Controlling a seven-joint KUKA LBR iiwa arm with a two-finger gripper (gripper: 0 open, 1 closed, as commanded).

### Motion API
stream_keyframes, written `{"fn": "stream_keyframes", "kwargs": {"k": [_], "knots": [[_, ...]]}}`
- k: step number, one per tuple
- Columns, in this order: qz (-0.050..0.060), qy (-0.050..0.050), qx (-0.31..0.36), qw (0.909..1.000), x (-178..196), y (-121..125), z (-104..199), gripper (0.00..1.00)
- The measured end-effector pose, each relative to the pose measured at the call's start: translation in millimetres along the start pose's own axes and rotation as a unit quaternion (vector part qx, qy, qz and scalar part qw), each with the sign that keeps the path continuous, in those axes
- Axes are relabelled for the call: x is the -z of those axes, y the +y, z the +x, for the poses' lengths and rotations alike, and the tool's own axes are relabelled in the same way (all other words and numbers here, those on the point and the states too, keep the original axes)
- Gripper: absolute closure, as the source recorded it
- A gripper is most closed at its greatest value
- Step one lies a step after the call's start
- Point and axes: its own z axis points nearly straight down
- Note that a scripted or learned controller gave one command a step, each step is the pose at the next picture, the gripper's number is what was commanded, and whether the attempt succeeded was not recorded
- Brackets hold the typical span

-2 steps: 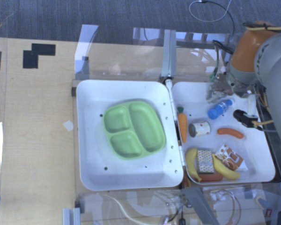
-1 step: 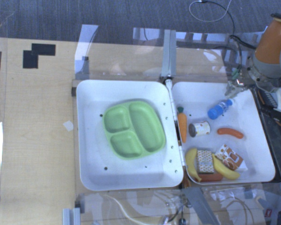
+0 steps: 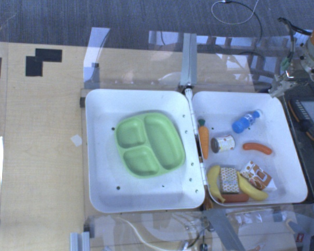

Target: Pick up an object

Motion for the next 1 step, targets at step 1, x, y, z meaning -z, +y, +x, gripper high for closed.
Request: {"fn": "stream_keyframes", "kwargs": {"k": [1], "knots": [[-0.003,-0.001,0.003,1.0000,12.2,2.2,1.0,1.00]]}}
